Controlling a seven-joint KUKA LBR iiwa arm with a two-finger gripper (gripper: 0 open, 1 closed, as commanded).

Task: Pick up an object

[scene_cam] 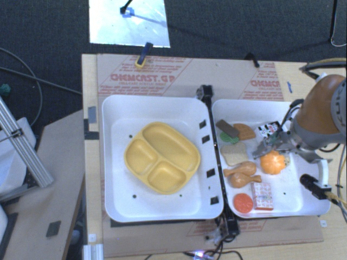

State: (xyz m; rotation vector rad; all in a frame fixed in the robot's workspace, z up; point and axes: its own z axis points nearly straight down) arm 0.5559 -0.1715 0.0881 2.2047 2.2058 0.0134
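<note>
The right bin (293,202) holds several toy foods. An orange (272,163) lies near its middle, with a chicken drumstick (242,175) to its left. A pale bread slice (234,154), a brown roll (244,131) and a grey-brown block (226,128) over a green piece (229,138) lie further back. A red disc (243,202) and a red-and-white box (262,195) sit at the front. My gripper (268,146) hangs low in this bin, just above and touching or almost touching the orange's upper edge. A small black-and-white patterned item (267,129) is beside the wrist.
The left bin (116,118) carries a yellow divided plate (161,157) at its middle. A black hinge strip (213,156) separates the two bins. My arm's orange band (324,110) rises over the right bin's right side.
</note>
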